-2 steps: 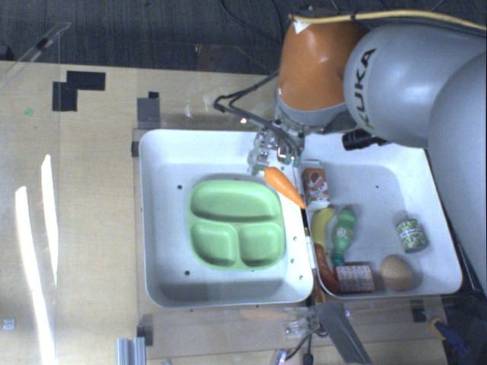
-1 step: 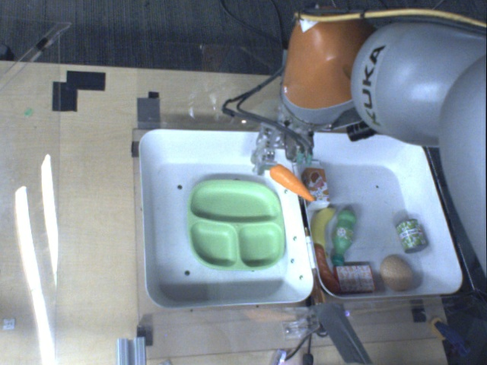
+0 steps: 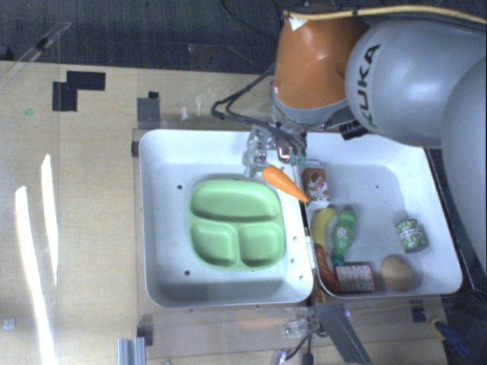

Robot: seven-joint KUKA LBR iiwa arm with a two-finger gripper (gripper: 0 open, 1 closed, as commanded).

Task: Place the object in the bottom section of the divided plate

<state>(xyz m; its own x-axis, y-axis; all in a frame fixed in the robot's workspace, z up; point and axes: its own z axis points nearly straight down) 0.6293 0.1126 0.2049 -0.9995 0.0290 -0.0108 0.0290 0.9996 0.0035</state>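
**A:** Starting at the left, you've got the green divided plate point(image 3: 236, 223) sitting in the left bin point(image 3: 163, 226). One wide section runs along its far side and two smaller ones sit along the near side. I'd read "bottom" as those near ones, but you can't be sure which.

**B:** And the carrot point(image 3: 284, 183)?

**A:** It's hanging just past the plate's upper right corner, right under the claw point(image 3: 266, 152). The claw looks clamped on the carrot's fat end, though you only see the fingers partly, so treat the grip as shaky. The long axis runs diagonally: thick end up-left at the claw, thin tip pointing down-right toward the divider between the bins.

**B:** What bites you from here?

**A:** Mostly that off-centre grip. Held by one end, the carrot can swing or slip out while you carry it. Drop early and it lands in the wide far section or on the bin floor. Also, at that diagonal it may straddle the plate's ridges instead of lying inside one small section. The right bin point(image 3: 437, 204) clutter, like the banana point(image 3: 323, 225), isn't in your way.
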